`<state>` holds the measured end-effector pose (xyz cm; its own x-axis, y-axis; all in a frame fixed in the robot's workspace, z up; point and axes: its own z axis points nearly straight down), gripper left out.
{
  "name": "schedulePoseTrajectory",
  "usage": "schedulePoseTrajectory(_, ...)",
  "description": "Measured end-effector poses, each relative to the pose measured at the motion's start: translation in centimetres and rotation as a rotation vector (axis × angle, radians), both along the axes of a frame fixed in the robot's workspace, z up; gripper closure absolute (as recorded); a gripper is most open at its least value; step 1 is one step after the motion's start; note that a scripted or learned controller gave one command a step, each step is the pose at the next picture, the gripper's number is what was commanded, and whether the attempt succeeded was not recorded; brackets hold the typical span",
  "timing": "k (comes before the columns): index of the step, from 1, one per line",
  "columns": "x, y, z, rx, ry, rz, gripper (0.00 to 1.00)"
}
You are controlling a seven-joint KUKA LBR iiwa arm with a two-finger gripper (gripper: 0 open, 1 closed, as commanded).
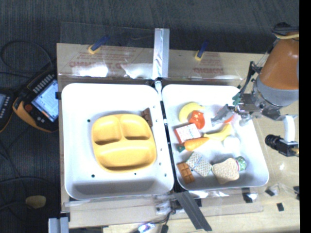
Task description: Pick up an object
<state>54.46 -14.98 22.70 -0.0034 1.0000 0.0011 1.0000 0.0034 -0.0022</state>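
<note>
The gripper (228, 113) is hovering low over the right bin (252, 176), fingers looking spread and nothing sitting between them. Right under it a banana (221, 131) is lying beside the carrot (196, 142) and tomato (196, 118). Looks like it's lining up for a grab, so next it's needing to drop and close. The yellow tray (123, 142) is sitting in the left bin (73, 144).

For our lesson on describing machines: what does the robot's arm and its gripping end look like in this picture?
The arm is a thick rounded body, grey with a broad orange band above the wrist. Its gripper is a small dark metal assembly with slim grey jaws and a touch of green and red near the mount. Thin dark cables run along the wrist.
</note>
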Motion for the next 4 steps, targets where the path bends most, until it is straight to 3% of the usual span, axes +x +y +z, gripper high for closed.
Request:
schedulePoseTrajectory(1, 1.2, -4.1, -0.3, -0.003, -0.001, 0.09, 0.0)
schedulePoseTrajectory(2, 7.4, -7.4, -5.4, -0.005, 0.0, 0.147, 0.0)
schedulePoseTrajectory(3, 9.7, -6.4, -12.9, 0.004, -0.011, 0.085, 0.0)
schedulePoseTrajectory(4, 9.6, -6.8, -12.0, -0.002, -0.009, 0.081, 1.0)
